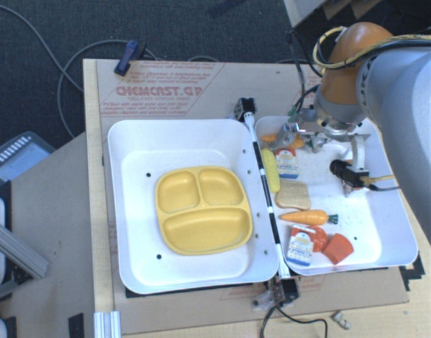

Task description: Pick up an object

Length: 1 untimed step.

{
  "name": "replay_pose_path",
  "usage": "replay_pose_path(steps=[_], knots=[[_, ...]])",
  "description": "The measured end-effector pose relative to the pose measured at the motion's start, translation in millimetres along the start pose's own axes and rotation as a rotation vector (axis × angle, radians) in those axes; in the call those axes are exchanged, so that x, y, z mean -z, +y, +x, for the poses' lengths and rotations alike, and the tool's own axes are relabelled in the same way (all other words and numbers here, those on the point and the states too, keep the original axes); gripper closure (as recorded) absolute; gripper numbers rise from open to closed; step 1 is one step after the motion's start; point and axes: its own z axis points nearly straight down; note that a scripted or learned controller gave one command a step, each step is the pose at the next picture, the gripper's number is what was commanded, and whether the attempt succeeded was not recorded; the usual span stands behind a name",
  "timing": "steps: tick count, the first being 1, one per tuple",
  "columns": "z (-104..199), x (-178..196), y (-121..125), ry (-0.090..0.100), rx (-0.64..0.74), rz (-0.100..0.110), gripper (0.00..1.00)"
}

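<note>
while over right bin's far corner:
my gripper: finger state, cannot tell
small orange item: directly under me
corn, carrot: nearer camera from me
yellow tray: left bin

A dark grey carpet covers the floor up and left of the claw, with a thin pale cable looping across it. The bench top is brown board printed with red lettering, and a blue clamp sits at its far corner. A grey surface lies far left.
</note>
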Motion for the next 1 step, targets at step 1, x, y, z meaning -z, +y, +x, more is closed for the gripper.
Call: replay_pose_path(steps=[1], knots=[[-46.3,-1.0,1.1,0.007,0.002,-0.002,0.00]])
